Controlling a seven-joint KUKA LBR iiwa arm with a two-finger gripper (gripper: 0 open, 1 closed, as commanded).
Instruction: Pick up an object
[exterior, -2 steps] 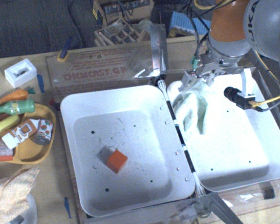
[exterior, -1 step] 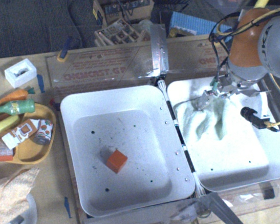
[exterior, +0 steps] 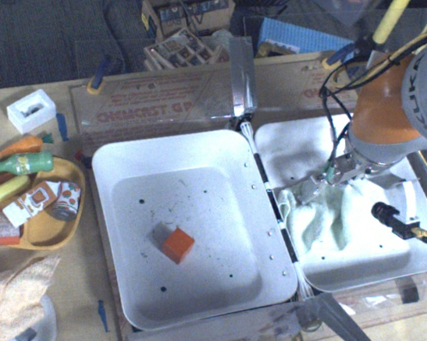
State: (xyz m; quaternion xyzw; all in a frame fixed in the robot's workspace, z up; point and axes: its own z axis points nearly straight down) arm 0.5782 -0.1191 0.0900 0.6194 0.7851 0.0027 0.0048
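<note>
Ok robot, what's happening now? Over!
Gripper over right bin, at the cloth. Orange block in left bin, untouched. Nothing in the way.

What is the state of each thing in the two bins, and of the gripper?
orange block: lies loose on the floor of the left bin, nothing touching it.
pale cloth: crumpled in the right bin.
gripper: low in the right bin, at the cloth's upper edge.

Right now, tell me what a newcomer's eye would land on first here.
The orange block stands out against the white floor of the left bin, near its middle. Next comes the arm's orange band above the right bin, its gripper down at a crumpled pale cloth.
</note>
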